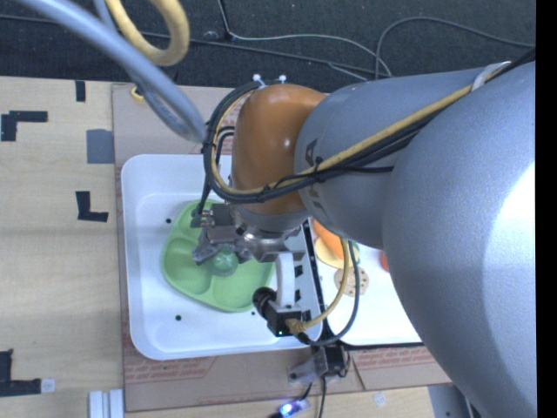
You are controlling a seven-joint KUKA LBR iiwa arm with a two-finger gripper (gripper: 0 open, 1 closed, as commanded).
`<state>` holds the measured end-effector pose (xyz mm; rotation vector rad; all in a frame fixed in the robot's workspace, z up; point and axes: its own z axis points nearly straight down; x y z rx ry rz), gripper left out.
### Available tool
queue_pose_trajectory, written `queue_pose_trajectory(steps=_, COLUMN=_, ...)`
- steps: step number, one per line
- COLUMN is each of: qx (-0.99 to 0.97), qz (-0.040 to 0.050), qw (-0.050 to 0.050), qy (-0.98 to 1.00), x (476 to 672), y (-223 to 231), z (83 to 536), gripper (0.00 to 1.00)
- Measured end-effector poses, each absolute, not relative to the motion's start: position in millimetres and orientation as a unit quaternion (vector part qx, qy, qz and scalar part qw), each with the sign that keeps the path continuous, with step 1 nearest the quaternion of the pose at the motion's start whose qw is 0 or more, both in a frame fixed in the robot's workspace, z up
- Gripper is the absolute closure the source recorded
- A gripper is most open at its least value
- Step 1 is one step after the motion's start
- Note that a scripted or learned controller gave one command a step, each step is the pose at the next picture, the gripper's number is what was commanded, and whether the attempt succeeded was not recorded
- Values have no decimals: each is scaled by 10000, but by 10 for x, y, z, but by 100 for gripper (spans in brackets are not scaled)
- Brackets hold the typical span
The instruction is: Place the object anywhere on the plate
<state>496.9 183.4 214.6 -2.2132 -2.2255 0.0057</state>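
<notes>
A light green plate (218, 287) lies in the left white bin (144, 233). My gripper (218, 249) reaches down over the middle of the plate, under the orange wrist band. A small green rounded object (225, 260) sits at the fingertips, low over or on the plate. I cannot tell whether it is gripped or resting on the plate. The arm hides the plate's far right part.
The right bin (383, 312) is mostly covered by the arm; an orange and white item (331, 246) shows at its left edge. Cables and a black connector (274, 313) hang over the bins' divider. Wooden bench surface lies to the left.
</notes>
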Motion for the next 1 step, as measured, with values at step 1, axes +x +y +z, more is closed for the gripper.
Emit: queue_pose_trajectory(steps=1, qx=-7062, qz=15, qw=9, qy=-7080, x=4980, y=1814, z=2149, gripper=0)
